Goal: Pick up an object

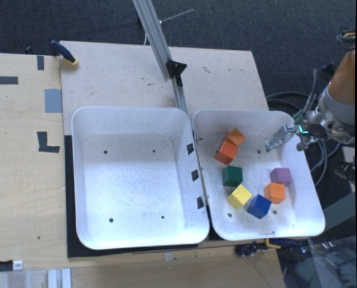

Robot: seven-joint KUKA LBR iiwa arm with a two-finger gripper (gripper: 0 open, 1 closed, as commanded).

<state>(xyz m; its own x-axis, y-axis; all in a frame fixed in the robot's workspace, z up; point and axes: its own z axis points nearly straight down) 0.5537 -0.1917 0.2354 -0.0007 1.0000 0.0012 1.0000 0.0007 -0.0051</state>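
The right bin (253, 122) holds several small blocks. An orange block (235, 138) leans on a red-orange block (225, 152) near the bin's middle left. Below them lie a green block (231, 176) and a yellow block (240, 195). A blue block (259, 206), a small orange block (275, 192) and a purple block (280, 175) sit toward the front right. My gripper (279, 138) hangs over the bin's upper right part, to the right of the orange block and above the purple one. Nothing shows in its grasp.
The left bin (136, 173) stands beside the right one, sharing a middle wall. A slanted metal rail (157, 38) runs from the top down to the bins' junction. Cables (322, 149) hang off the bench's right edge near the arm.
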